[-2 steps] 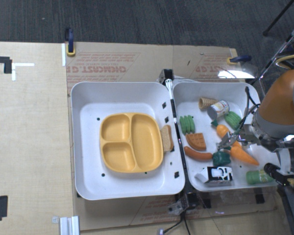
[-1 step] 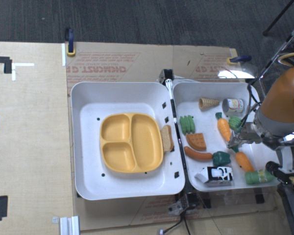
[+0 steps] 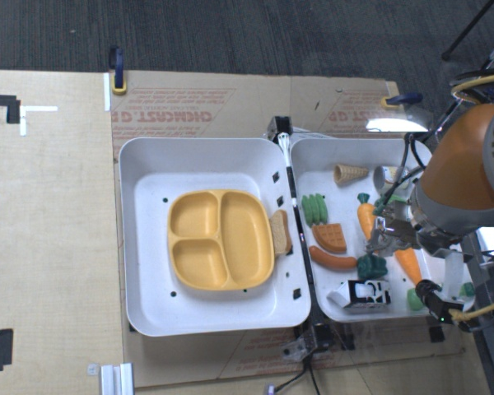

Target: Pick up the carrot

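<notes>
The two-finger gripper (image 3: 384,230) was held just beside the small orange plastic carrot (image 3: 366,218), evidently for grasping; its finger state could not be told.

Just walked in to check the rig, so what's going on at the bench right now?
The arm reaches in over the right bin, its gripper low among toy foods. A carrot lies just left of the gripper, beside a waffle and a sausage; a second orange carrot-like piece sits to its right. Nothing visibly sits between the fingers, so no pickup shows yet. The left bin holds a yellow divided plate.
</notes>
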Tool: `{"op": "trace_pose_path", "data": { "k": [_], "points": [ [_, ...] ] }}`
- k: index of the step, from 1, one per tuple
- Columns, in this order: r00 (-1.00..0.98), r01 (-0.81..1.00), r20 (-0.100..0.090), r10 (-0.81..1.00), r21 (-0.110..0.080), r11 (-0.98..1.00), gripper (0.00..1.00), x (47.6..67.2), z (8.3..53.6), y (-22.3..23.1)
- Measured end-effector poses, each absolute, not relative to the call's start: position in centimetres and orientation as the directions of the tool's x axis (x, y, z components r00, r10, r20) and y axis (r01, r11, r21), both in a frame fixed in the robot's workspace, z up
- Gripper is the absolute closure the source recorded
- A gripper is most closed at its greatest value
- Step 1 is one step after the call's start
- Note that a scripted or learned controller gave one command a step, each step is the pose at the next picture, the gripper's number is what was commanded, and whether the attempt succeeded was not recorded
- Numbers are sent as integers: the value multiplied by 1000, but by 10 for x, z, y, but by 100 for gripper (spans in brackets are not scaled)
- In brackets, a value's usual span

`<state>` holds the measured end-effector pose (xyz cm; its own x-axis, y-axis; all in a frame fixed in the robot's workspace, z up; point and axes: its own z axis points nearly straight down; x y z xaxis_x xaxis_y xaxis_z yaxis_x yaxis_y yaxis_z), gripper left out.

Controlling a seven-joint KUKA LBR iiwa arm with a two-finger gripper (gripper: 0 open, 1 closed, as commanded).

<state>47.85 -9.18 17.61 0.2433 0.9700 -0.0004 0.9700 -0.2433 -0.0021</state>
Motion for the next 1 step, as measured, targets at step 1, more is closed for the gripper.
{"op": "trace_pose_path", "data": {
  "k": [1],
  "points": [
    [262,965,-1,965,2,-262,100,489,98,-94]
  ]
}}
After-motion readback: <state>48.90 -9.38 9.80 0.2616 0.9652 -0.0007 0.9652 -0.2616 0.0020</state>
